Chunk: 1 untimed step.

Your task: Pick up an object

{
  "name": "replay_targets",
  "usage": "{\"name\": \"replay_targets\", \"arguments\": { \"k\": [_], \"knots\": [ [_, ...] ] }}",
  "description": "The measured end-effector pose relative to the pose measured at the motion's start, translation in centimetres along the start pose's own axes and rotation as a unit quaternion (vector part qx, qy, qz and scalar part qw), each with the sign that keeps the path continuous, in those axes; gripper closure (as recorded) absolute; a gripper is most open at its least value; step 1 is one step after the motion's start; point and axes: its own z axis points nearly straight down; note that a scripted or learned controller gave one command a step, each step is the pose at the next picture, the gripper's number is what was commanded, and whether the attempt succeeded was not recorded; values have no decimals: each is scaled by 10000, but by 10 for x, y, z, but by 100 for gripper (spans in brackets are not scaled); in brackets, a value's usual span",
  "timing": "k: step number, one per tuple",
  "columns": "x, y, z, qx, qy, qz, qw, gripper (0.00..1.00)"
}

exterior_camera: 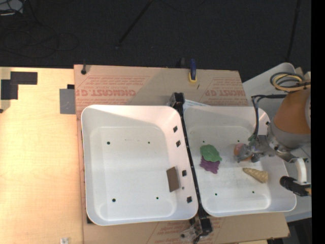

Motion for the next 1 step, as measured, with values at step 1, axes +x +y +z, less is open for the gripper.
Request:
{"name": "replay_targets", "arguments": {
  "k": [1],
  "knots": [
    [98, -37, -16, 25, 17, -18, 10000, 100]
  ]
}}
